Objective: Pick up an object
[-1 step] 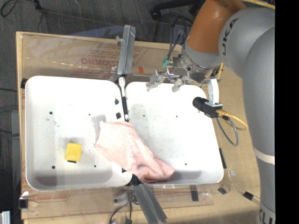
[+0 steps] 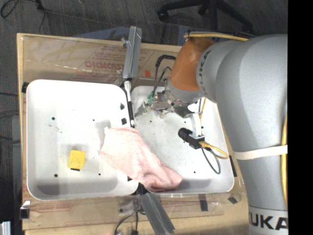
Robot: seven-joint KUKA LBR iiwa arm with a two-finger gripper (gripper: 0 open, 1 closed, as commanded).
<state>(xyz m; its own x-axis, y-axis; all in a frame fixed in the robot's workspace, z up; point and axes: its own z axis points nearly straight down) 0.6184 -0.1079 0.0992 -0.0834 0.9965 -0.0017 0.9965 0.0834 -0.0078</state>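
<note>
A soft, crumpled pink cloth (image 2: 139,158) lies draped over the divider between the two smooth white bins (image 2: 58,97), below and left of the gripper (image 2: 155,103). A small yellow block (image 2: 77,159) sits far left of it. Gripper state cannot be determined; nothing is visibly held.

The grey arm (image 2: 249,106) reaches in from the right, bent downward. Its orange band (image 2: 188,67) sits above the wrist. The end effector (image 2: 155,102) hangs low.
</note>
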